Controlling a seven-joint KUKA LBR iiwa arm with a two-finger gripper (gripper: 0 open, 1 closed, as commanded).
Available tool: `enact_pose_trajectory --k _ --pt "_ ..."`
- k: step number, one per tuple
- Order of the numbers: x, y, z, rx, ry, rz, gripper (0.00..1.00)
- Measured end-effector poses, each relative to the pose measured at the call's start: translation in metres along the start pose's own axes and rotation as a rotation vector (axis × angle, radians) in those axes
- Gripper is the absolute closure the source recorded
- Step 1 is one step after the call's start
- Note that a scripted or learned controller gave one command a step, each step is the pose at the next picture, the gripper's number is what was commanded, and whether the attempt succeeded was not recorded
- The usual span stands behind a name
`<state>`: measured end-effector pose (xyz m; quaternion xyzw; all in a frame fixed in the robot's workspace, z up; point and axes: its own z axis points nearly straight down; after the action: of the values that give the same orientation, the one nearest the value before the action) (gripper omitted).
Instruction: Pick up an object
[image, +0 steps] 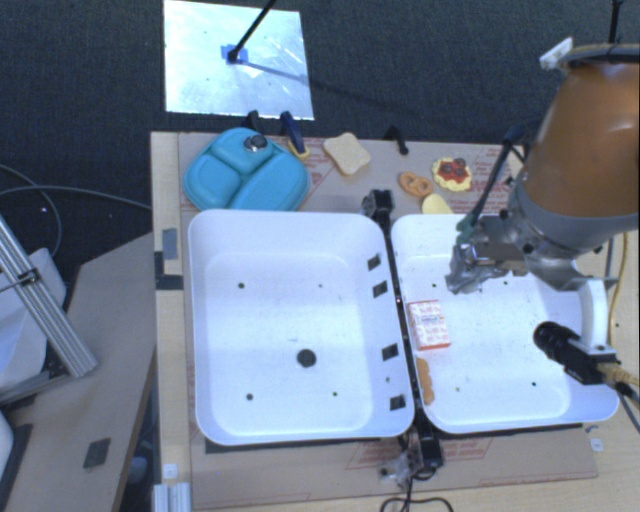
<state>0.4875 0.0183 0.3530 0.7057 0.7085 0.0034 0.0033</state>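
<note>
End effector (466, 272) above right bin (520, 400), near red-white packet (428, 325); finger state unclear.

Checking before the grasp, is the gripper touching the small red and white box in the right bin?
Apart. The camera view shows bare white bin floor between the gripper and the box.

Blue divided tray (246, 172), bread slice (347, 153), pretzel (414, 183) behind bins.
</note>
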Motion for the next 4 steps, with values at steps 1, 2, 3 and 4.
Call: enact_pose_trajectory --k 1,2,3,4 --pt "0.04 0.011 -0.045 0.003 0.001 -0.003 1.0" --pt "0.082 0.06 0.08 0.01 0.001 -0.005 1.0" --pt "0.066 -0.002 0.114 0.015 0.0 0.004 1.0" --pt "-0.057 0.024 0.172 0.011 -0.006 0.016 1.0"
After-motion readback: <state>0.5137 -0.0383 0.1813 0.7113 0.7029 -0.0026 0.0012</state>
